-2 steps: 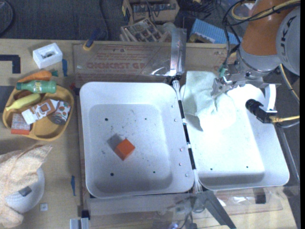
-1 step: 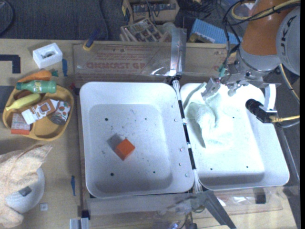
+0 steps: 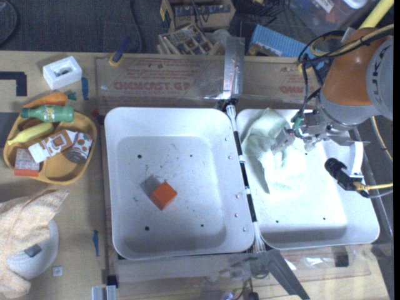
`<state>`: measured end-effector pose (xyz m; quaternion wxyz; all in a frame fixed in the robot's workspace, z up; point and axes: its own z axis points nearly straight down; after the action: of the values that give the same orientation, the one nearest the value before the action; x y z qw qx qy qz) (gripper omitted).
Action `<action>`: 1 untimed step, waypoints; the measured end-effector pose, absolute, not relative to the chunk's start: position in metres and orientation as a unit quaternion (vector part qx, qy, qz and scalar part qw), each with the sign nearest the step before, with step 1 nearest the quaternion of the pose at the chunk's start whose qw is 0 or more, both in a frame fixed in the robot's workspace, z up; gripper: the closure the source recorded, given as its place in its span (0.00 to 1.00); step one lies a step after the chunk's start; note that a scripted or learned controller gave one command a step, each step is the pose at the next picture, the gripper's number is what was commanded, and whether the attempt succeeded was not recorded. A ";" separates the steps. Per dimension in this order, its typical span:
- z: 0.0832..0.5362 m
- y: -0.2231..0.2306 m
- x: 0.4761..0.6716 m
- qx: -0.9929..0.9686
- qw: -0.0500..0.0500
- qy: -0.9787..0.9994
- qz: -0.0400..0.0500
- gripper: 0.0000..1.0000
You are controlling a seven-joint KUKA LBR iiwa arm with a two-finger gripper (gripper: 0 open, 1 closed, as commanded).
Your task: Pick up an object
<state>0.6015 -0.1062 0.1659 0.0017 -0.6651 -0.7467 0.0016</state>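
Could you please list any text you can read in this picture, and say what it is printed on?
"CHEMCAST GP", faint red print, roughly legible on the clear panel behind the bins.
"UK", part of a larger word, on the arm.
Packets in the yellow bowl: print too small to read.

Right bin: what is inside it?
A pale green cloth lies crumpled in the right bin, with the gripper at its edge. Anything beneath the cloth is covered.
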 end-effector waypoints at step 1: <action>0.166 -0.106 0.602 -0.665 0.002 -0.747 0.001 0.00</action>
<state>0.6016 -0.1063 0.1661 0.0016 -0.6651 -0.7468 0.0015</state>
